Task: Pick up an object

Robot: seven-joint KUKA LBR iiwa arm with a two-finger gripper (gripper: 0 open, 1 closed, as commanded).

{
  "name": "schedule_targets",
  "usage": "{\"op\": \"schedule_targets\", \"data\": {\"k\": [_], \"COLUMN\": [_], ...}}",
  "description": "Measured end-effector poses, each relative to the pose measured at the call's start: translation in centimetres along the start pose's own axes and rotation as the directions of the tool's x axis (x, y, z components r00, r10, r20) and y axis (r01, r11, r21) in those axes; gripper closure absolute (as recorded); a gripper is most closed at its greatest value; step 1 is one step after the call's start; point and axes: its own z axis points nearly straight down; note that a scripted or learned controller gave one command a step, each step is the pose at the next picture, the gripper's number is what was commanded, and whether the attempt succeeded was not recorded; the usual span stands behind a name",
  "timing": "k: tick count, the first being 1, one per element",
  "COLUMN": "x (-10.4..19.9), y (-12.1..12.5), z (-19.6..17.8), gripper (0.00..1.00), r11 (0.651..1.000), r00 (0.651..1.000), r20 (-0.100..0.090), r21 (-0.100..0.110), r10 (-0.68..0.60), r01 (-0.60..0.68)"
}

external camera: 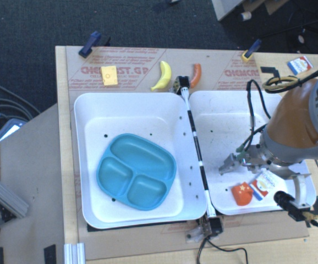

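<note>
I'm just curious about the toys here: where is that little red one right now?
The red toy lies in the right bin, near its front edge, just below the gripper and beside a small white packet.
</note>
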Motion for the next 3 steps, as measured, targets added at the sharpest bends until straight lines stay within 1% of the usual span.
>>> {"op": "schedule_targets", "data": {"k": [1,2,3], "x": [-2.0,-0.1,-1.8], "y": [3.7,-0.4,8.0], "z": [4.5,4.6,4.5], "gripper": [0.0,0.0,0.0], "r11": [1.0,1.0,1.0], "r00": [1.0,1.0,1.0], "r20": [0.001,-0.001,0.001], "r21": [-0.003,0.0,-0.003], "r10": [0.0,0.0,-0.001], "r01": [0.0,0.0,0.001]}}
